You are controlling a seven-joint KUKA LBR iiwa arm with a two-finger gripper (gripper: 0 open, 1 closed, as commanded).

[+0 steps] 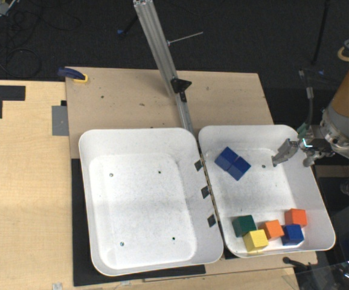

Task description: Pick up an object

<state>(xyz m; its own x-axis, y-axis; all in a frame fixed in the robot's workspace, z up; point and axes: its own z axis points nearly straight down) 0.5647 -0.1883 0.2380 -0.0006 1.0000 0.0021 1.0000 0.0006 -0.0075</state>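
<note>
While gripper [286, 151] hovers, blue block [232, 163] lies left.

Wooden bench [132, 101] with 2 white bins [102, 150] side by side.

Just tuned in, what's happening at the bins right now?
The grey arm's two-finger gripper hangs over the upper right part of the right white bin, holding nothing. A dark blue block lies to its left. Green, yellow, orange, red-orange and small blue cubes cluster at the bin's near edge.
</note>
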